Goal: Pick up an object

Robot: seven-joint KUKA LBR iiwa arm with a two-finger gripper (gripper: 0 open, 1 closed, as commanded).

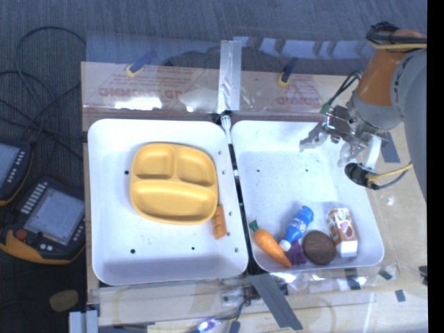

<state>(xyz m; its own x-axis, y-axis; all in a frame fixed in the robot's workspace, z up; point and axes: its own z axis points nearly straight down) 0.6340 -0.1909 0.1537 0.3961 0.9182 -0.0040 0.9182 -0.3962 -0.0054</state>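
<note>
My gripper (323,151) hangs over the far right part of the right bin (277,151), open, with nothing between its fingers. The objects lie well in front of it, along the bin's near edge: an orange carrot (269,247), a blue and white bottle (298,224), a purple bunch of grapes (297,255), a brown round object (319,247) and a small carton (342,231). They sit close together, some touching.
The left bin (111,255) holds a yellow divided plate (172,183) with a small orange piece (219,222) at its right edge. A raised divider (234,179) runs between the bins. The grey arm with its orange band (381,75) comes in from the right.
</note>
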